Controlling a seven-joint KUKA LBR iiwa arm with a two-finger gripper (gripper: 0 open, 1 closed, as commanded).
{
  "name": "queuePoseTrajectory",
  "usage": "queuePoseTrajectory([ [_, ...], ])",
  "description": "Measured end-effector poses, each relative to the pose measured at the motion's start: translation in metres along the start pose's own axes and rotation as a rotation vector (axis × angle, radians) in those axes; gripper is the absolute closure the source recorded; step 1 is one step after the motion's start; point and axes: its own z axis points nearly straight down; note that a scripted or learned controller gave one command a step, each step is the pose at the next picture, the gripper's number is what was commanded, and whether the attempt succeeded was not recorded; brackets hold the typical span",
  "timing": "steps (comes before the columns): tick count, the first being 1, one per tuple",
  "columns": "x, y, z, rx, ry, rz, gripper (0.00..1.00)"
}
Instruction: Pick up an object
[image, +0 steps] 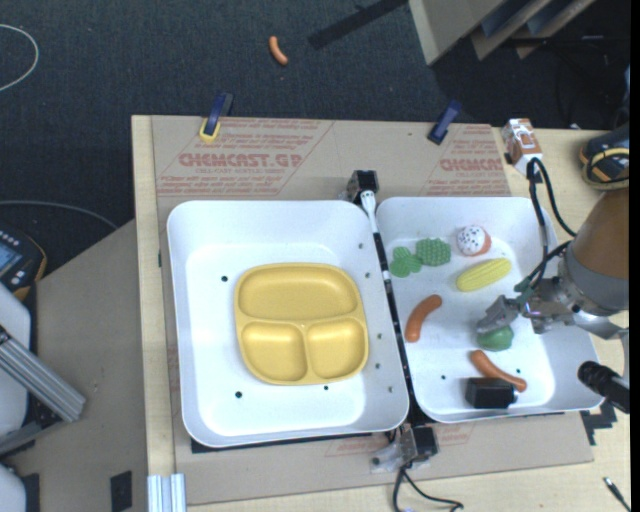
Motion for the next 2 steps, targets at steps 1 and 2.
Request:
queuePoseTrajectory([
  [1,0.001,0.0,0.053,-0.002,0.0,0.0,0.0],
  [2,0.0,0.0,0.04,-0.008,-0.003,0.0,1.0],
])
